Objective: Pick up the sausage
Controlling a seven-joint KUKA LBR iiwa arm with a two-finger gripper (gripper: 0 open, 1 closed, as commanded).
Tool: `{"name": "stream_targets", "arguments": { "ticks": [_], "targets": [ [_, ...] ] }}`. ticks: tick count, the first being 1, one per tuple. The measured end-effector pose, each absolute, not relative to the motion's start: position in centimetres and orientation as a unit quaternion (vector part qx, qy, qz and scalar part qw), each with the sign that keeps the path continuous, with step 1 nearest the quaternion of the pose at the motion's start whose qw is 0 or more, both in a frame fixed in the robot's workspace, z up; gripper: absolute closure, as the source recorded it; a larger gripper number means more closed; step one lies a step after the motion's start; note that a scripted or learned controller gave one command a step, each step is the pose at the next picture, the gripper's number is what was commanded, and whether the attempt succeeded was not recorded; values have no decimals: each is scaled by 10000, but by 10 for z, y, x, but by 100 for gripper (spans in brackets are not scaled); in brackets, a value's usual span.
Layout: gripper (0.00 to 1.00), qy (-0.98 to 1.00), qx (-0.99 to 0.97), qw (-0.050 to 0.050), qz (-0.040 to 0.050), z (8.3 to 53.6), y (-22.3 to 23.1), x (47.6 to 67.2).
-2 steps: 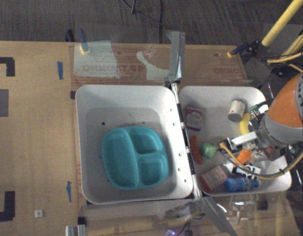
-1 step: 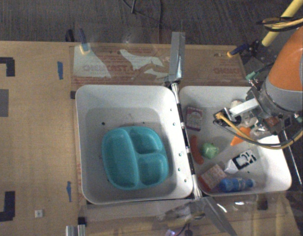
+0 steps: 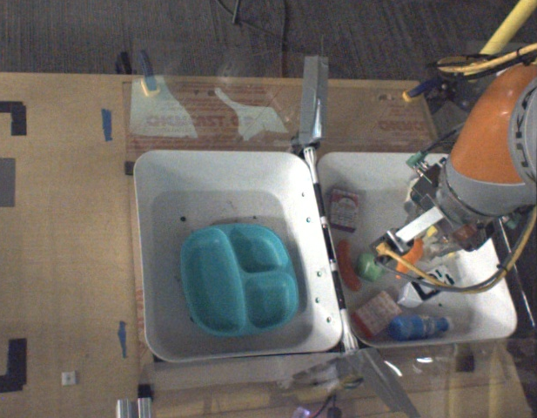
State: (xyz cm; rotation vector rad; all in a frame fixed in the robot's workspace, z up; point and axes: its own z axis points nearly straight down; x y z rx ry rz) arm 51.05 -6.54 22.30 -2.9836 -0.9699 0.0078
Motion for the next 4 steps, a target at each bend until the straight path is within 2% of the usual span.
{"name": "stream_targets", "arguments": {
  "ticks": [1,2,3,4],
  "targets": [
    [100,-1997,-9799,-1,9,306,-107,515],
    [100,-1008,-9949,19,29,258,-149,488],
    [100,-1189,-9929,16,28,241,-71,479],
    [100,-1017,-9948,15,27,240,3,479]
  ]
}}
